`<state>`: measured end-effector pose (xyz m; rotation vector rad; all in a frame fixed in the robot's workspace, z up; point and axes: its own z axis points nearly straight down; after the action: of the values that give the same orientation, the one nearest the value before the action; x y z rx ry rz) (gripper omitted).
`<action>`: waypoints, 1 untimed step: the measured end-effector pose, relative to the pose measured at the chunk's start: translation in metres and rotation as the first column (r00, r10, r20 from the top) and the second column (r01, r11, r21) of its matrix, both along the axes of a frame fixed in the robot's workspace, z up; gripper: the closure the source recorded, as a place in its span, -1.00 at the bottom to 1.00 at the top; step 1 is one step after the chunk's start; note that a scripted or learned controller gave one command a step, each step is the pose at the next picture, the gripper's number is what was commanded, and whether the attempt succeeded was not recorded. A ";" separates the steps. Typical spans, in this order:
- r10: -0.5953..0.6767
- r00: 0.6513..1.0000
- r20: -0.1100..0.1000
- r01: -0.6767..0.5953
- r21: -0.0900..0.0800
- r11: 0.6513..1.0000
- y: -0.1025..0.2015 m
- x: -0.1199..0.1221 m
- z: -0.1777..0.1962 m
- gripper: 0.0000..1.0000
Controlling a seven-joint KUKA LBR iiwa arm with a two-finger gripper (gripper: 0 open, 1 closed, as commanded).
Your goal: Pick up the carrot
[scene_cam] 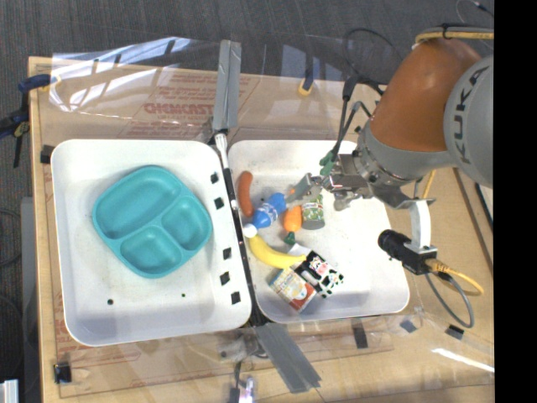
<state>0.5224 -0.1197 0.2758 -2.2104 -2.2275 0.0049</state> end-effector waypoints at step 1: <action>-0.121 0.993 -0.002 0.121 0.000 0.993 -0.050 0.037 -0.117 -1.00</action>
<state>0.5590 -0.1695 0.1588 -2.3402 -2.0890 0.0067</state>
